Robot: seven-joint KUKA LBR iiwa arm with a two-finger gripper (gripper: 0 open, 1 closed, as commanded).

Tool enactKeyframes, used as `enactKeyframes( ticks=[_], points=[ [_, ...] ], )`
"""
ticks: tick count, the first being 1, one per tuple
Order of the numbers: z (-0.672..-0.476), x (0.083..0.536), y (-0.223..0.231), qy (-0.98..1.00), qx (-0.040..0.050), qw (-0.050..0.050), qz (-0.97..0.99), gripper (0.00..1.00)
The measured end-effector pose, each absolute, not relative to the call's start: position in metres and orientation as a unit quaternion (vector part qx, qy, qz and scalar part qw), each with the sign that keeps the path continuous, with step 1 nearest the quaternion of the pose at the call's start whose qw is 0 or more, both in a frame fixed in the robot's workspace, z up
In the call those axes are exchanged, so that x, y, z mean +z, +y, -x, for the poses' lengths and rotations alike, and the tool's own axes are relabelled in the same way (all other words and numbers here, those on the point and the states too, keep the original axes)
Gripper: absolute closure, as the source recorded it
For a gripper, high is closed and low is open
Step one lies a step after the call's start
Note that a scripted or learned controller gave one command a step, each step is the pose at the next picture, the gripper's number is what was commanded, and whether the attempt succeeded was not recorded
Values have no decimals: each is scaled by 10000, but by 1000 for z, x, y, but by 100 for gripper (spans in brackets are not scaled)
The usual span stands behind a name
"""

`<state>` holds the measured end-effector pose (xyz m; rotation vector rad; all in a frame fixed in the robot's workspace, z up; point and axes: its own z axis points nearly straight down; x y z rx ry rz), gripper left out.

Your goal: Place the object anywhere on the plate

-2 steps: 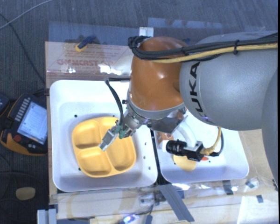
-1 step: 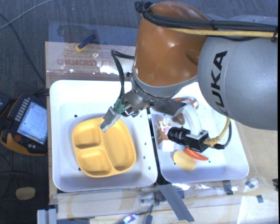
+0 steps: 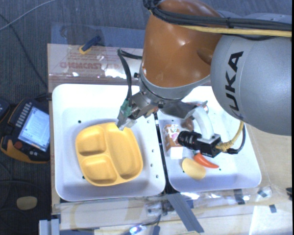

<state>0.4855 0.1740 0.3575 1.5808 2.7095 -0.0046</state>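
Yellow plate (image 3: 108, 153) in left bin (image 3: 63, 131); gripper (image 3: 126, 116) at plate's rim, grip state unclear.

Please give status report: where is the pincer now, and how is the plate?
Pincer low over left bin, at yellow plate's upper edge. Plate compartments bare. Red chili, pale yellow piece and other items in right bin.

Bright, even light; glare on the white bins (image 3: 63, 111); soft shadows.
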Motion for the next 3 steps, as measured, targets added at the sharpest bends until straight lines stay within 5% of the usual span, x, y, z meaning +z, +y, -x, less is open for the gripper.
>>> enactKeyframes(
  ticks=[1,2,3],
  points=[
    [-483,190,163,9390,-8,-15,-3438,100],
    [-484,189,203,9947,3,-7,-1024,100],
    [-483,189,203,9948,5,-8,-1018,0]
  ],
)
